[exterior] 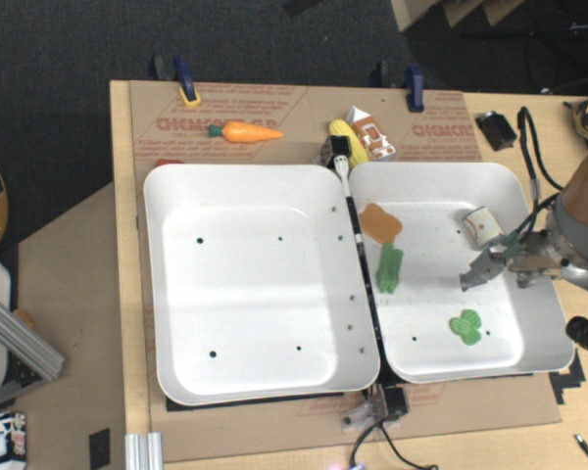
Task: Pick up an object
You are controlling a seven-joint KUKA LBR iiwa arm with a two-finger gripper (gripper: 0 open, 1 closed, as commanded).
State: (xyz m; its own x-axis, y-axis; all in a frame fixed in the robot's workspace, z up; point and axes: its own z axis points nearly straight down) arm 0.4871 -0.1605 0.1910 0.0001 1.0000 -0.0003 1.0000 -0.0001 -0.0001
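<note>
My end effector hangs low over the right-hand shallow white plastic bin, reaching in from the right side, its dark fingers spread and pointing left with nothing between them. Nothing lifted yet; the pick is not made, as far as I can judge. Candidates in this bin: a small white block with a reddish mark lies near the far right corner, just beyond my fingers; a bright green leafy lump, like toy broccoli, sits near the front, just below my fingers and apart from them; a flat orange-brown rounded piece and a green oblong block lie along the bin's left wall, the two near touching. The left-hand white bin shows bare floor with a few dark dots. On the cardboard worktop behind the bins rest an orange toy carrot with a green top and a yellow corn-like piece beside a red-and-white packet. Left to do, by my reckoning: settle over one item, close, raise. The white block and the green lump are nearest; which one I am lined up on, I cannot tell.
</note>
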